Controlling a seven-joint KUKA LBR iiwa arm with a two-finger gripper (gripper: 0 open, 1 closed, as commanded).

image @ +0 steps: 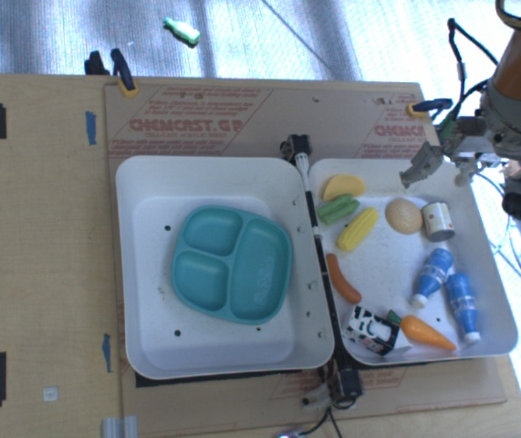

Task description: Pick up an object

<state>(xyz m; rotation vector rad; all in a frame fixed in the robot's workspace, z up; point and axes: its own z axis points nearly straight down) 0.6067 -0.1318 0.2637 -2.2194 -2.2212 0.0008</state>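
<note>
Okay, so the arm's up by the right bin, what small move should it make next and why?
Probably lower toward the small can: the gripper hovers above the right bin's upper edge, holding nothing, and the can lies nearest below it.

we're reading red print "CHEMCAST GP" on the brown protective sheet (pixel 187 124) behind the left bin | same red print repeating at upper right of the sheet, partly legible as "CHEMCAST" | we're finding nothing else legible, can label too small

Right bin (pixel 502 322) crowded; open floor around the tan ball (pixel 404 215), seemingly.
</note>
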